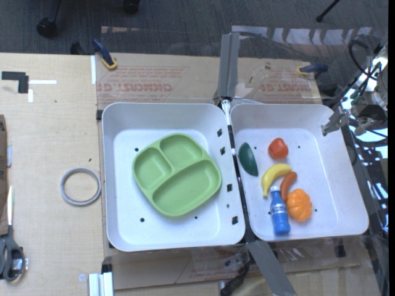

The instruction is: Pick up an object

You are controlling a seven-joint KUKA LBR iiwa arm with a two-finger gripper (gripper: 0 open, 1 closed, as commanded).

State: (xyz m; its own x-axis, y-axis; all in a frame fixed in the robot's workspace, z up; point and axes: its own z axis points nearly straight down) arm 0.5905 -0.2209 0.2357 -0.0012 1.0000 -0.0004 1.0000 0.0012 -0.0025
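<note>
Nearest the lens: blue bottle [279,213], orange pumpkin toy [300,205], banana [273,176], all untouched in the right bin [336,165], well apart from the gripper [345,119] at its far right rim; jaw state impossible to tell; nothing picked yet

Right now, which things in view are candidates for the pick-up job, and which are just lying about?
Belongs to the job, all in the right bin:
red tomato
green avocado
banana
orange carrot
blue bottle
orange pumpkin
gripper, at that bin's far right corner

Lying about:
green divided plate in the left bin
tape roll
scissors
clamps
</note>
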